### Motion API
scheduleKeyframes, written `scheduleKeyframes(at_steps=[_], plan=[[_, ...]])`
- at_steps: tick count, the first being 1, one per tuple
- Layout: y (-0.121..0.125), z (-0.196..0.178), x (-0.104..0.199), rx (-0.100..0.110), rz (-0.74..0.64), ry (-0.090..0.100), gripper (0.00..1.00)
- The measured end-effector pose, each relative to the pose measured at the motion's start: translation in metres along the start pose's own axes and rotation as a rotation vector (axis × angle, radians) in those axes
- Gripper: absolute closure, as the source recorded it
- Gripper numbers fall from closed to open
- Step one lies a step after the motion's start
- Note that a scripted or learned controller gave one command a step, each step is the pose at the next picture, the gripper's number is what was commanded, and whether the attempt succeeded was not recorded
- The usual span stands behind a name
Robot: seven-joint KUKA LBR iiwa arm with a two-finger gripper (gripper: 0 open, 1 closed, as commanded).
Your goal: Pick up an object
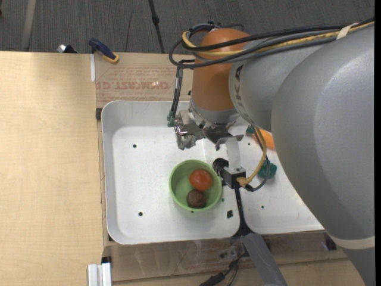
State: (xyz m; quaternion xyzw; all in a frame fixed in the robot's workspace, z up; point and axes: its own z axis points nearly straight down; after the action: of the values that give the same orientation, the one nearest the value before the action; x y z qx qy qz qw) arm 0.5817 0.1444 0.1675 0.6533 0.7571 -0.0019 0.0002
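One grey arm (309, 118) reaches over two white bins (128, 159), its gripper (205, 133), grip state impossible to tell, above one green bowl (178, 190) holding one red ball (201, 179) and one brown ball (196, 198).

The bowl (196, 186) is my landmark. It sits in the left bin (128, 177), toward that bin's right side and nearer its front edge. Two round items lie in the bowl: one (201, 179) toward the back, the other (196, 199) in front of it, touching. My wrist (208, 127) hangs just behind the bowl. The right bin (280, 210) lies right of the bowl, partly under my arm (315, 118). The worktop (47, 171) stretches left of the bowl, beyond the left bin.
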Motion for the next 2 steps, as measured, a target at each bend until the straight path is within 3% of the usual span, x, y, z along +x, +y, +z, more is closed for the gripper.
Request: scheduleKeyframes(at_steps=[1,2], plan=[[0.027,0.077,0.062,0.001,0.252,0.000,1.00],[-0.039,-0.070,0.074,0.000,0.525,0.000,1.00]])
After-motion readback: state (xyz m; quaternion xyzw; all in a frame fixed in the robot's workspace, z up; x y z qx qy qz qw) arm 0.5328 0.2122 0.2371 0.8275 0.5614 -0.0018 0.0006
